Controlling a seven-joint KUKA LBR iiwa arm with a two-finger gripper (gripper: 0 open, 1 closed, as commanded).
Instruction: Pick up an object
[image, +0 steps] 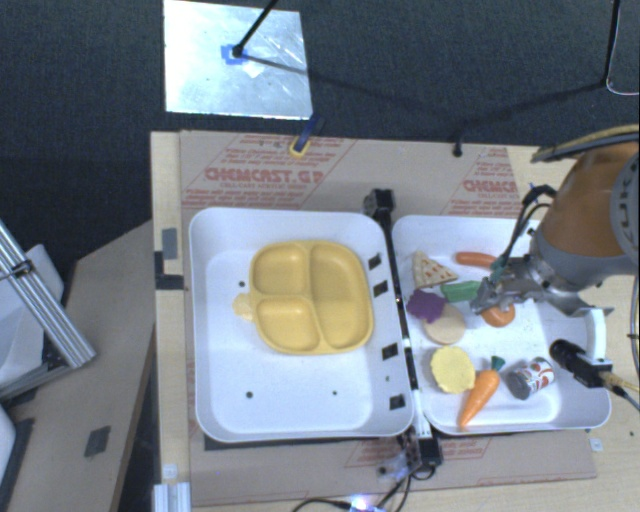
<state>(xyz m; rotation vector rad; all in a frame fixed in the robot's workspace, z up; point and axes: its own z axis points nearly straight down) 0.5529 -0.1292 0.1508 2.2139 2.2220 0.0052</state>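
Presently: round orange fruit (499, 315), glossy, in right bin (575, 405), right of green piece (461, 292). Hand (492, 297) over it; grip state indiscernible. Surface cardboard (262, 172) reads "CHEMCAST GP".

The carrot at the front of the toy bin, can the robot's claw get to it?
Probably yes. The carrot lies in the right bin with open space above it, nothing stacked on it. The claw hangs over the same bin, just behind. The yellow round piece and the can sit close beside it, which might crowd the grip.
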